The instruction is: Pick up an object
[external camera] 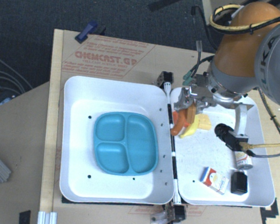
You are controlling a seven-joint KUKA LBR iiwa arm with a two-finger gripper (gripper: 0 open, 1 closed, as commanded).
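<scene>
My gripper (186, 106) is over the rounded orange plastic toy (179, 123) at the left wall of the shallow white right bin (200, 160); open or closed, can't tell. Looks light and slick, pinch across its narrow middle

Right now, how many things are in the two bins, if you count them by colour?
Blue: 1, the divided plate
Orange: 1, the orange thing
Yellow: 1, the yellow thing
Black: 1, the black block
Mixed colours: 2, the small box and the little tube
Total: 6
</scene>
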